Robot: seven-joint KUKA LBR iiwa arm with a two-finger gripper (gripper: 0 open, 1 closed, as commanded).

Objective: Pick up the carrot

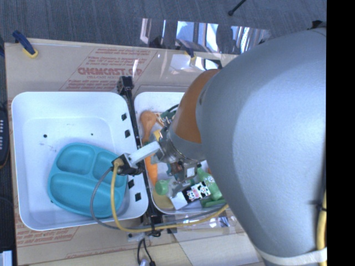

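Below, the tool [176,173], its grip impossible to tell, hangs beside the smooth, tapered carrot [152,172].

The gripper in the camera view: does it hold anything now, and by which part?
It cannot be told. The gripper is low in the right bin, close beside the carrot, but the arm covers much of it, and no object is seen in its grasp.

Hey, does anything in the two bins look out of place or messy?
Nothing looks spilled or broken. The blue divided plate lies flat in the left bin; the carrot sits among crowded toys in the right bin, partly hidden by the arm.
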